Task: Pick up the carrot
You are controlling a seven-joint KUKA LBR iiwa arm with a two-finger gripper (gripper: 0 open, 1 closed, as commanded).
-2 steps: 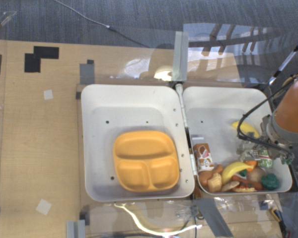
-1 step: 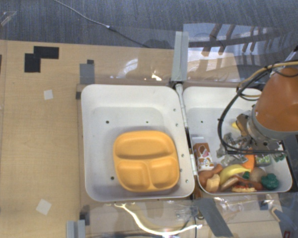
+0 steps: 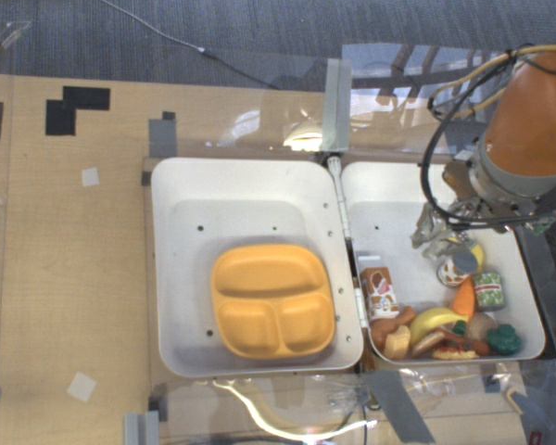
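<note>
**Arm over the right bin, carrot lying among the toy food**

Beneath your camera lay a pale wooden bench (image 3: 65,276) with black square markers near its far left corner, and two shallow white plastic bins sat side by side on it. Your left bin (image 3: 181,248) held a yellow-orange plastic tray with three compartments (image 3: 272,298), lying flat toward the near side.

Your right bin (image 3: 389,202) held a heap of toy food crowded into its near right corner. The small orange carrot (image 3: 463,298) lay tilted in that heap, just beside a small green-and-white can (image 3: 488,290) on its right and above a yellow banana (image 3: 437,322). A brown-and-white carton (image 3: 379,293) lay against the bin's left wall, and a dark green piece (image 3: 503,339) sat at the near right corner.

Your grey arm with its orange band (image 3: 535,119) reached in from the right, black and yellow cables looping over it. The metal two-finger gripper (image 3: 440,239) hung low over the right bin, close above a round item just beyond the carrot. You could not tell from this view whether its fingers were spread or closed, and nothing was clearly seen between them.
</note>
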